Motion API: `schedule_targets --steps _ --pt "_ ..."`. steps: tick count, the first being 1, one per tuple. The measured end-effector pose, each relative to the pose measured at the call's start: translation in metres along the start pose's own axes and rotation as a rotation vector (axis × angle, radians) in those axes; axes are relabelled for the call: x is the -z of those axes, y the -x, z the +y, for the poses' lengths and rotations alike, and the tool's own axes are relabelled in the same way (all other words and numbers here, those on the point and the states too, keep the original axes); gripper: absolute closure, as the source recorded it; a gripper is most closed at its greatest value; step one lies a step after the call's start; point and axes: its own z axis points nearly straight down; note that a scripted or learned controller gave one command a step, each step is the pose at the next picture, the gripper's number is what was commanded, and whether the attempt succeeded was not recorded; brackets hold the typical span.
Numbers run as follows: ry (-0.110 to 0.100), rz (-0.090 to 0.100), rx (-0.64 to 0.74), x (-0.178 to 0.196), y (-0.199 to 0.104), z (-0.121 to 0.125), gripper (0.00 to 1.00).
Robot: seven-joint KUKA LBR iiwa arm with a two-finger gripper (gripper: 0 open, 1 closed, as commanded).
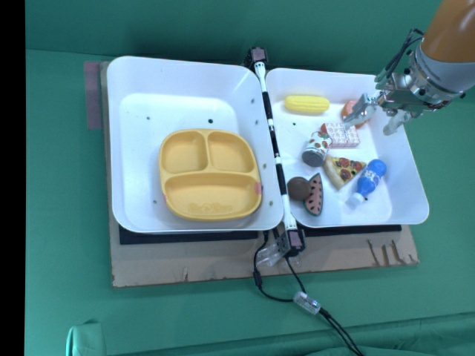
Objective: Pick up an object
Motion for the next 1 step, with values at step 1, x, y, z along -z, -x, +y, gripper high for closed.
schedule_targets --steps 1 --pt "0.011 -0.007 0.0 -0.1064 -0.0131 0.0043 0.0"
